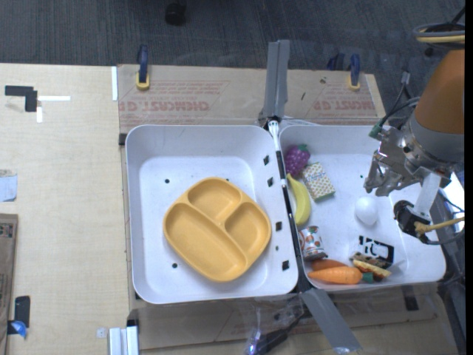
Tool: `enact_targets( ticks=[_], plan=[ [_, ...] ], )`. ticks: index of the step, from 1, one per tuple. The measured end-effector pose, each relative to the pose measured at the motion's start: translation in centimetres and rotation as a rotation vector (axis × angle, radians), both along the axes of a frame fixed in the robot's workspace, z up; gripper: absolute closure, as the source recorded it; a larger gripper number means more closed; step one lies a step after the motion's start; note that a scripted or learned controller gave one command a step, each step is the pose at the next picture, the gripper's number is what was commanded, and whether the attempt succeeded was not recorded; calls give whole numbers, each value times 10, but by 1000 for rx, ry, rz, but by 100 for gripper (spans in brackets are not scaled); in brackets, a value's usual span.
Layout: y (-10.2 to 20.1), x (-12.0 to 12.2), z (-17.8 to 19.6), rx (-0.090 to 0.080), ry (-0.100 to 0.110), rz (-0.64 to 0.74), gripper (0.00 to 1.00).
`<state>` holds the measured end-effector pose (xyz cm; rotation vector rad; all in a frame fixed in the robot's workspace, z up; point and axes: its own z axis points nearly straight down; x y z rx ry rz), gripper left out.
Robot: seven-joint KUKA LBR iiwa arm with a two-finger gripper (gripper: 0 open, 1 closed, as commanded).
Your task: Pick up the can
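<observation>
Gripper [378, 180] is hovering over the right bin [344, 143], fingers spread around nothing, so I'm aiming toward the can [312, 243] beside the carrot [336, 274].

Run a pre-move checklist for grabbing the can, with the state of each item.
1. Can located: ok, at the right bin's left wall, near the front.
2. Can free of the hand: ok, hand sits apart toward the bin's right side.
3. Room around the can: not ok, banana just behind it, carrot just in front.
4. Can upright: cannot tell.
5. Path from hand to can: not ok, white egg lies between.
6. Hand ready to grasp: cannot tell.
</observation>
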<state>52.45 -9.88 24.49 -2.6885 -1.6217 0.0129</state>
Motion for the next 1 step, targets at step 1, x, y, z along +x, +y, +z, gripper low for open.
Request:
enact_targets(
  ticks=[1],
  plan=[
    [-24, -46, -1, 1, 1, -30, 100]
  ],
)
